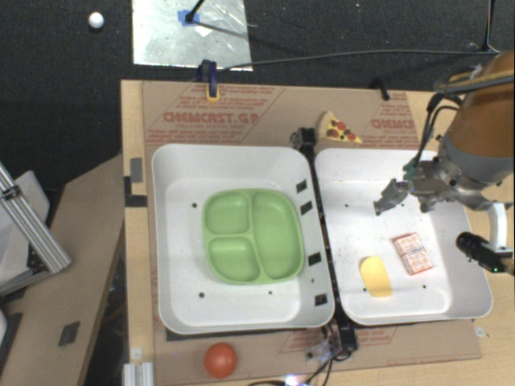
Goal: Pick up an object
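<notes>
**Desk:** Camera view from above the bench — what does it show?

**Photographer:** Two white bins side by side on a cardboard sheet. The left bin holds a green plate with three compartments, lying flat near its middle. The right bin holds a yellow block near its front edge and, just beside it to the right, a pink box with a grid pattern on top. The two are close but apart.

**Desk:** And the arm?

**Photographer:** It reaches in from the right, grey with an orange band, over the right bin. The gripper hangs above the bin's bare floor, up and to the left of the pink box and well clear of both objects.

**Desk:** Fingers?

**Photographer:** Whether they are spread or pressed together I cannot tell; they read as one dark grey shape at this angle. Nothing is visible between them.

**Desk:** Anything outside the bins?

**Photographer:** A toy pizza slice lies on the cardboard just behind the gap between the bins. A red ball sits in front of the left bin. A blue clamp grips the cardboard's far edge, below a shiny sheet, and a small white ball rests on the dark surface at far left.
</notes>
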You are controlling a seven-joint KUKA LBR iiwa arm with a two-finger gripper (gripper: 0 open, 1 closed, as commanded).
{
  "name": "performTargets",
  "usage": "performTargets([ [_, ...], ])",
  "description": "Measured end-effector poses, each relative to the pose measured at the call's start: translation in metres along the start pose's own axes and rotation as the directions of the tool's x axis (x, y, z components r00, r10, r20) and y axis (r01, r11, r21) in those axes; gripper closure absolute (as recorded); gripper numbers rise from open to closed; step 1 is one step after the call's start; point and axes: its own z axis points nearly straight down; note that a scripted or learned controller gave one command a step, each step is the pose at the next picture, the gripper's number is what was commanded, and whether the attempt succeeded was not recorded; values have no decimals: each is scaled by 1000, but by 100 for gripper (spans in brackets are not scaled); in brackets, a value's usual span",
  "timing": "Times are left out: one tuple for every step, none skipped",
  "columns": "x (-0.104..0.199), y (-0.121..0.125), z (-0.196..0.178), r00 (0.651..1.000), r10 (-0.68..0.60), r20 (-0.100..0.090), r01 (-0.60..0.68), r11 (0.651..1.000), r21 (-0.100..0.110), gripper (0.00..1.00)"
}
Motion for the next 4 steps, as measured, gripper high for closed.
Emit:
performTargets([
  [0, 2, -6, 1000, -2, 2, 2, 1000, -12, 0],
  [-8, -2, 51, 1000, 1, 1, -1, 1000, -7, 0],
  [-12, -1, 113, 1000, 1, 1, -1, 1000, -6, 0],
  [-11, 0, 153, 1000, 0, 1, 0, 1000, -8, 0],
])
